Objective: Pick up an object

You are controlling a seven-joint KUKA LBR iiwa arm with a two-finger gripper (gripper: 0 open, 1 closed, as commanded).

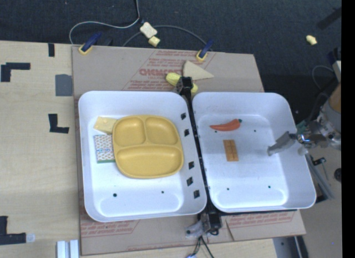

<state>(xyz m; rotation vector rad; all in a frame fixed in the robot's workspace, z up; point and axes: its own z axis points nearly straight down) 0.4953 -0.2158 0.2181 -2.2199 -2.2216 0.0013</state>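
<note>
1. A red chili pepper [225, 125] with a green stem lies flat in the right bin [277, 193], in its upper middle part, long axis nearly level, stem end pointing right.
2. A small brown rectangular block [231, 150] lies flat just below the pepper, apart from it, long side running up and down.
3. In the left bin [138, 204], a yellow three-compartment plate [148, 146] sits upright, with a pale yellow card [104, 124] and a patterned card [103, 147] tucked at its left edge.

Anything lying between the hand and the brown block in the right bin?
No. In the camera view, bare white bin floor separates the hand from the brown block.
</note>
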